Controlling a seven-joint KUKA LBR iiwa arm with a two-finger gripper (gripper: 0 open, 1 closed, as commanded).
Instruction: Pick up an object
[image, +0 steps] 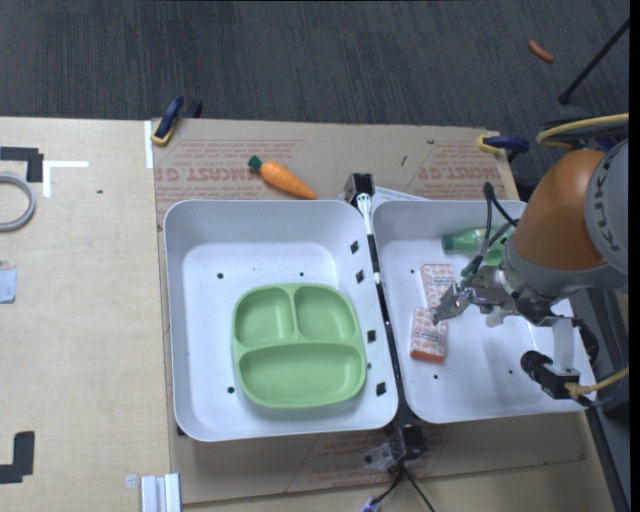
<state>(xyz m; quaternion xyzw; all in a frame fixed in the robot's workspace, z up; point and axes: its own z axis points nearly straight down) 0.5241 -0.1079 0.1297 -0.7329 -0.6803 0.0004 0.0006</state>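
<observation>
Two flat packets in the right bin (500, 400), lying end to end: upper packet (437, 283) pale with red print, lower packet (429, 336) with an orange-red bottom edge. Print too small to read. Gripper (452, 303) low over the bin, just right of both packets, near the seam between them. Fingertips dark and blurred; cannot tell whether apart or together, or whether touching a packet. Green bottle (465, 239) near the bin's far wall, partly hidden behind cables and the arm (565, 225). Left bin (190, 300) with a green divided plate (298, 345). Toy carrot (284, 178) on the cardboard beyond the bins.
</observation>
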